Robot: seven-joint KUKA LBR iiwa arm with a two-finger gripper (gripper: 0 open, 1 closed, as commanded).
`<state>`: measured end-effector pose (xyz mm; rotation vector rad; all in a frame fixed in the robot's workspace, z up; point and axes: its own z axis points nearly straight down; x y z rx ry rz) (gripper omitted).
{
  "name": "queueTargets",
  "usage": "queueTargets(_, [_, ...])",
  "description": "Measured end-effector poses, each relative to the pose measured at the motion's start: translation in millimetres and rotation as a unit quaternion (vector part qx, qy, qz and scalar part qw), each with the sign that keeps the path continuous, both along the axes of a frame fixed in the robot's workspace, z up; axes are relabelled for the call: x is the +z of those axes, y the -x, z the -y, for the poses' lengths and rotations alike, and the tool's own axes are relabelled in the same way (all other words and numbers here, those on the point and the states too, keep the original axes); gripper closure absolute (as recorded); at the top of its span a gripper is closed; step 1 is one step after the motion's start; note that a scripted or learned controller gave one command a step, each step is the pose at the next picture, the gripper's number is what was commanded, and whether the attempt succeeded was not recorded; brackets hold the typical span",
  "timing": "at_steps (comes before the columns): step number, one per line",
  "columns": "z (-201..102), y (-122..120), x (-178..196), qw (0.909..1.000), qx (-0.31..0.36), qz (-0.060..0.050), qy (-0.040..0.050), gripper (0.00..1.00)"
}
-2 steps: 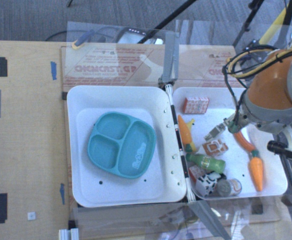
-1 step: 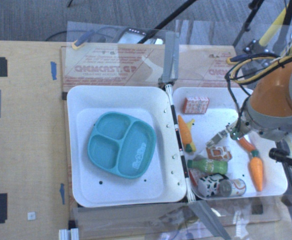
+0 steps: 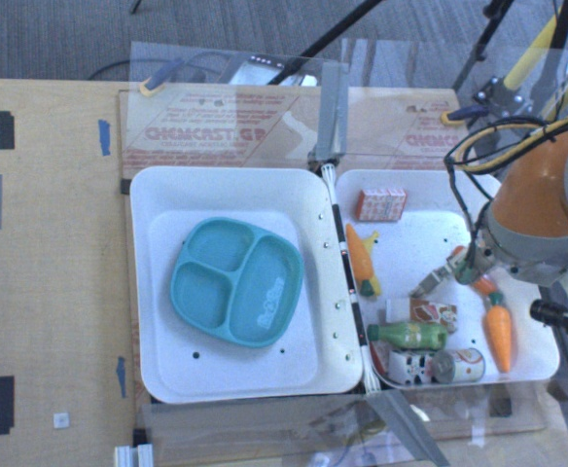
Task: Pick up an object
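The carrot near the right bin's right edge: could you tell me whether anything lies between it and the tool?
Nothing visible does. The tool hangs just up and left of the carrot, with bare bin floor between them. The green bottle and the can lie further left, off that path.

Both white bins are viewed from a single fixed camera set above the bench, angled down toward the far edge; the arm is seen at right.
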<state>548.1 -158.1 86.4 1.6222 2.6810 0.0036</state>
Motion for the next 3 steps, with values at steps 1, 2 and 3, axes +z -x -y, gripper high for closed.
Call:
queueTargets(1, [0.8, -1.8, 11.7, 1.0000, 0.000, 0.004, 0.0018, 1.00])
queueTargets(2, [-12.3, -74.9, 104.7, 0.9996, 0.027, -0.002, -0.0003, 1.00])
queueTargets(3, [-12.6, -74.9, 104.5, 0.9996, 0.027, -0.002, -0.0003, 0.00])
